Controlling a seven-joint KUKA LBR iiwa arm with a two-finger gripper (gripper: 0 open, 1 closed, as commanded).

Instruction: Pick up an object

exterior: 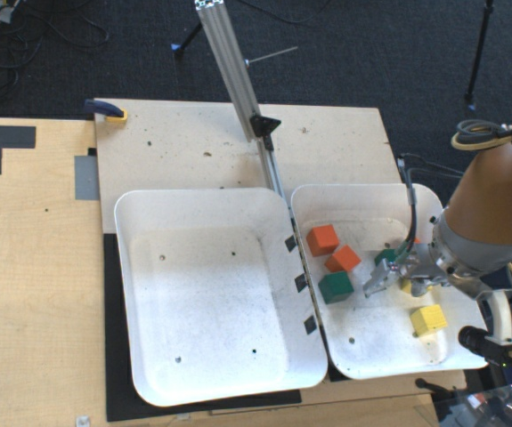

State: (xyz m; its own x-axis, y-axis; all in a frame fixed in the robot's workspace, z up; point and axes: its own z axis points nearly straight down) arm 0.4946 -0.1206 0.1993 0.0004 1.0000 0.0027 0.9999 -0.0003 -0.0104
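Two shallow white plastic bins sit side by side on a pale speckled surface. The left bin has a smooth, lightly flecked floor. The right bin holds four small blocks: two orange cubes, one dark green cube just below them, and one yellow block well to the right. Between green and yellow, the metal hand hangs low over the bin floor; whether it is released or clenched cannot be told.

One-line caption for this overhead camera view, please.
KUKA arm's gripper low in the right bin among two orange blocks, a green block and a yellow block.
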